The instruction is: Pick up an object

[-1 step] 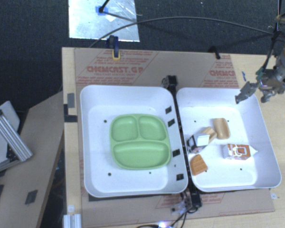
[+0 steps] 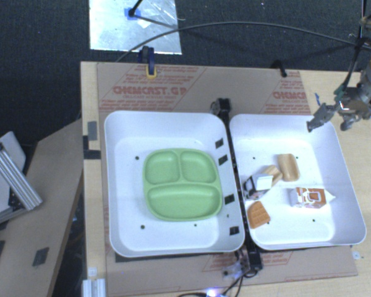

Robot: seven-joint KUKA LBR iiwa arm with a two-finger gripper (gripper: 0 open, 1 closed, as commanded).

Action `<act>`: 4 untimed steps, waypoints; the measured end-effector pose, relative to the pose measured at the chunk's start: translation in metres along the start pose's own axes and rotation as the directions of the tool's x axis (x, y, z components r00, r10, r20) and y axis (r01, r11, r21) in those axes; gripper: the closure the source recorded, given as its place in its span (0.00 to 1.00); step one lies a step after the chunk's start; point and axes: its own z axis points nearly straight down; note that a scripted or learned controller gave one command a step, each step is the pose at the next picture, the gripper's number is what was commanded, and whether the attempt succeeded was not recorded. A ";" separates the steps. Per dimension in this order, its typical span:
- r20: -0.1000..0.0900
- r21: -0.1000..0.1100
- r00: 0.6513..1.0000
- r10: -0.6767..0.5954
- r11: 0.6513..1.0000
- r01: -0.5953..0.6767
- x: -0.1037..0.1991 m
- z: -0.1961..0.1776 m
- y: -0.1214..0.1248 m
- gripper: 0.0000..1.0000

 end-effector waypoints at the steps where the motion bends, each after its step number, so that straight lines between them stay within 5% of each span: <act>1: -0.001 0.004 1.000 0.003 1.000 -0.003 -0.006 0.054 -0.008 0.00; 3: 0.000 -0.003 1.000 0.004 1.000 -0.004 -0.003 0.166 -0.010 0.00; 4: 0.001 -0.009 1.000 0.003 1.000 -0.003 -0.003 0.152 -0.007 1.00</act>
